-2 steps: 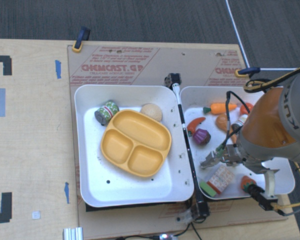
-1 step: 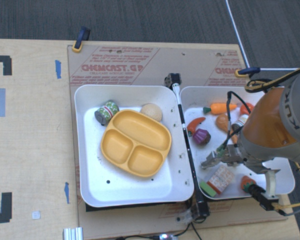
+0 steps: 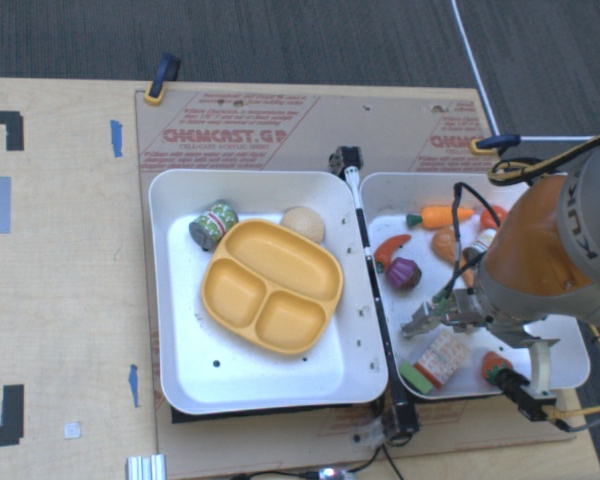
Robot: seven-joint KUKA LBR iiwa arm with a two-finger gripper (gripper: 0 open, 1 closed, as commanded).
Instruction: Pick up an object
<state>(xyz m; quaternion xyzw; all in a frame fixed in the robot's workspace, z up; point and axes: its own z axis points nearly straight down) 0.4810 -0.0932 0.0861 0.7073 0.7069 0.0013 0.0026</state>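
The landmark was the black divider bar (image 3: pixel 368 258) running between the two shallow white bins. Left of it, the left white bin (image 3: pixel 180 368) held a green-labelled small can (image 3: pixel 212 224) lying on its side, well left of the bar, a yellow three-compartment plastic tray (image 3: pixel 272 285) nearer to it, and a beige rounded lump (image 3: pixel 304 224) touching the tray's far edge.

Right of the bar, in the right white bin (image 3: pixel 570 368), lay a red pepper-shaped toy (image 3: pixel 391 247), a purple toy vegetable (image 3: pixel 403 273), an orange toy carrot (image 3: pixel 447 215) and, lower down, a pale speckled wrapped block (image 3: pixel 442 357) with a green piece (image 3: pixel 414 376) just beside it. The gripper (image 3: pixel 427 320) hung just right of the bar, above that block; its metal fingers looked close together with nothing visible between them, though this was hard to tell for sure.

The likeliest target seemed to be the wrapped block. A descent from there could fail if narrow fingers landed on the block's flat top and pushed it away, or if they struck the bar or the bin wall, being so near both.
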